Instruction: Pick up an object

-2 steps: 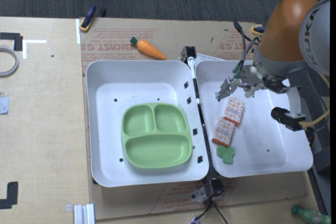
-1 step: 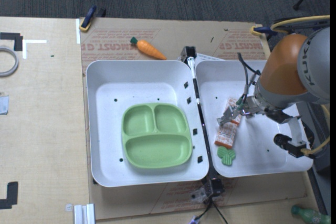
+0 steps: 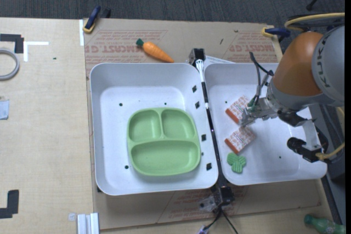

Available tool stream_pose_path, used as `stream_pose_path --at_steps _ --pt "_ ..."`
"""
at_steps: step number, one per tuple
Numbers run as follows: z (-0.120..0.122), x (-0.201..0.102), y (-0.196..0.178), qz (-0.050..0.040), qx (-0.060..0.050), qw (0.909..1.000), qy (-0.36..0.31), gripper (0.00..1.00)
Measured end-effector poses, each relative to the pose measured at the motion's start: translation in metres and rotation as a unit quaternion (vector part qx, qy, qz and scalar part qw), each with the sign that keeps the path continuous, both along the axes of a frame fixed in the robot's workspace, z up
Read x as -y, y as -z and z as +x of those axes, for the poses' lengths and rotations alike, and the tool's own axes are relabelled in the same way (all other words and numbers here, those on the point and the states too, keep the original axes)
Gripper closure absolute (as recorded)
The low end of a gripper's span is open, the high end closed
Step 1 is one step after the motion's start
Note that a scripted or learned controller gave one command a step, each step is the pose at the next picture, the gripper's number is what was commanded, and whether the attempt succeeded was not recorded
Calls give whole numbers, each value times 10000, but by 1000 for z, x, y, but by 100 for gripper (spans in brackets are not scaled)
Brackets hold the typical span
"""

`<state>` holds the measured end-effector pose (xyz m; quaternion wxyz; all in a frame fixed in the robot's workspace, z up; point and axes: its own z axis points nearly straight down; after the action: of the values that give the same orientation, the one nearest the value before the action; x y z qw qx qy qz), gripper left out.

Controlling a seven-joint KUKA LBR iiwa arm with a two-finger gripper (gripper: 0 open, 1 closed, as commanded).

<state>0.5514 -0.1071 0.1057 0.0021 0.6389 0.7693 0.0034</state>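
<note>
Camera view: arm reaches in from the right over the right bin, hand low in that bin's left half. The hand sits between two orange-and-white packets: upper packet is just to its left, lower packet just below it, both lying flat on the bin floor. The hand's tip is at or touching the lower packet's top edge; can't tell which. Can't tell how wide the hand is, and nothing is visibly gripped in it. Green toy lies near the front-left corner of the same bin, just below the lower packet and apart from it. Left bin holds a green three-section plate, roughly centred and lying flat. Carrot lies outside the bins on the cardboard, behind the left bin's rear rim. Blue clamp is on the cardboard's rear-left corner. Both bins sit side by side, rims touching, on the cardboard over the tabletop. Green bottle is at the bottom right, off the bins.
</note>
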Motion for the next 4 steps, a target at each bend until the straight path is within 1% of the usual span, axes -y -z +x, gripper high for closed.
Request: stream_pose_path --at_steps 1,2,3,4 --pt "0 0 0 0 -1 10000 -1 0" --pt "-45 -10 11 -15 4 10000 -50 0" --pt "-42 -9 0 -29 38 10000 -35 100" --pt "-42 -9 0 -29 37 10000 -38 0"
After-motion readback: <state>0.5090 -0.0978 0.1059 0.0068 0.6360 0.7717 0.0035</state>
